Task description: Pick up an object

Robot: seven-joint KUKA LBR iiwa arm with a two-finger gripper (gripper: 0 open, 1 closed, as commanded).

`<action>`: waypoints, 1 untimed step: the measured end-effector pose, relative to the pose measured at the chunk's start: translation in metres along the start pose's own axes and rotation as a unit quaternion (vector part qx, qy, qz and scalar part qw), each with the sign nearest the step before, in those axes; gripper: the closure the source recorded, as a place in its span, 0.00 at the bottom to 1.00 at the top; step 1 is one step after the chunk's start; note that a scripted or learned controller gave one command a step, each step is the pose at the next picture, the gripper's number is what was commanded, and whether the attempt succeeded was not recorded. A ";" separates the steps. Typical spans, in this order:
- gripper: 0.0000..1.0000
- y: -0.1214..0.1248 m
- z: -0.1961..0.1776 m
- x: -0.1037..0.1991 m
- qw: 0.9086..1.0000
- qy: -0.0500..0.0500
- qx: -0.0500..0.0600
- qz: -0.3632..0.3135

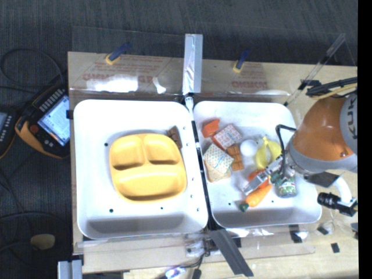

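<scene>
The two-finger gripper (278, 178) hangs low in the right-hand white bin (302, 217); whether it is spread, I cannot tell. Nothing looks lifted; the orange plastic carrot (257, 195) lies just left, below it.

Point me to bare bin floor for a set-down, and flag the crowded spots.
Left bin: a bare band rings the yellow divided plate, widest along the near wall. Right bin: a bare strip along the near wall below the carrot, and another along the far wall. Its middle is crowded with toy food, with the gripper down among it.
</scene>
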State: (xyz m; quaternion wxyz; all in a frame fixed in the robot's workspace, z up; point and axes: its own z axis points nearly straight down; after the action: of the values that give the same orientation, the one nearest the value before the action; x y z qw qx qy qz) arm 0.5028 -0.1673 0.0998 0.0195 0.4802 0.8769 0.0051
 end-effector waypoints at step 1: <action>0.00 0.057 0.000 -0.024 0.997 0.015 0.017 0.068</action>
State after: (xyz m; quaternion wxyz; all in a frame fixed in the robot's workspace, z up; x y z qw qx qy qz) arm 0.5636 -0.1563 0.1016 -0.0023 0.5390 0.8423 -0.0008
